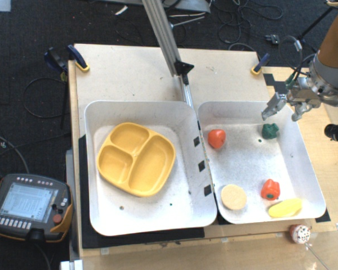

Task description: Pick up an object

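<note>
We hover our gripper (pixel 284 109), fingers spread and empty, above the green toy (pixel 270 131), which could roll off toward the bin wall (pixel 302 145).

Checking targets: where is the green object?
The green object lies in the right bin, near its far right corner, just below the end effector.

We can read no text, label, brand or number anywhere here; the lit screen of the teach pendant (pixel 28 206) beside the bench (lower left of the camera view) shows only a pale blur, its writing too small to make out
</note>
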Controlling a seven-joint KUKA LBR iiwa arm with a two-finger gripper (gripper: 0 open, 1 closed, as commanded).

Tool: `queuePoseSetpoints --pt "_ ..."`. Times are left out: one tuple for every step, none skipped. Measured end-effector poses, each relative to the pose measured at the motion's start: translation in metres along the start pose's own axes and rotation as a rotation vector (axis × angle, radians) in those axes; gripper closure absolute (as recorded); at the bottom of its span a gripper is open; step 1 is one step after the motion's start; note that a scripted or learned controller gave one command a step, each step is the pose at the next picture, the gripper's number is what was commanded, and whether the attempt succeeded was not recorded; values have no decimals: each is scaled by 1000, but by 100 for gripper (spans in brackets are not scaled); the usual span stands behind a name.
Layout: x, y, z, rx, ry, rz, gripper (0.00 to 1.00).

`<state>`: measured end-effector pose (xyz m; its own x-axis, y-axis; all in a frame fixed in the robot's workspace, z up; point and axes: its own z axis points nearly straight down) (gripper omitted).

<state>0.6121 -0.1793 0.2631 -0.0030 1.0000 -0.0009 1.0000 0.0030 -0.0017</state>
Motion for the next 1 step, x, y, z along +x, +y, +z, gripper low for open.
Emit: queuePoseSetpoints --pt "0 1 -10 -2 -1 -3 100"
